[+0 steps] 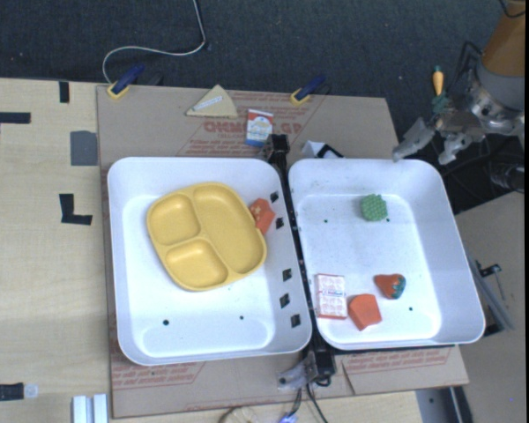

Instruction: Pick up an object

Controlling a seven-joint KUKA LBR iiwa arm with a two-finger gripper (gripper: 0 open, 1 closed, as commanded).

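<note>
With our gripper spread apart and bare beyond the right bin, we should descend squarely over the green ball, clear of the wall.

We see dark blue carpet beyond a pale wooden bench topped with brown cardboard, and a white cable trailing across the floor
</note>
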